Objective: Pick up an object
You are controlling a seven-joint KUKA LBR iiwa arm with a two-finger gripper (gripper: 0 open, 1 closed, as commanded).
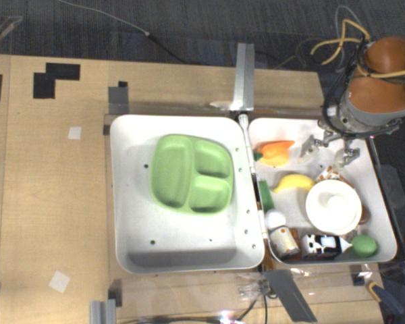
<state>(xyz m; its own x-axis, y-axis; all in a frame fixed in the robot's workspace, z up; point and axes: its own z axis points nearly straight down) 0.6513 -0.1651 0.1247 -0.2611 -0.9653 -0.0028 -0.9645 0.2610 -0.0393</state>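
White plastic bins sit side by side on the wooden bench [47,201]: the left bin [131,241] carries a green divided tray [191,173], and the right bin [385,201] is crowded with small items. The gripper [332,147] hangs over the upper right part of the right bin, with its two metal fingers [315,144] spread apart and nothing visible between them. No object is yet secured. Nearest candidates are the orange carrot-like piece [277,151] to the gripper's left and the yellow banana-shaped item [294,183] below and left of it; a white round lid or bowl [333,205] lies just below the gripper, apparently resting over a brown-rimmed item. Further down the bin are a small bottle [283,241], a black-and-white cow-patterned item [322,246] and a green ball [364,246], all well apart from the tool. Risks, in my judgement: the items lie close together, so a descent could land a finger on two things at once or on the wide white lid, which looks too broad to span. The rounded banana and carrot may roll or squirt out as the fingers close. The bin's far wall is near the gripper, and a finger could catch it.
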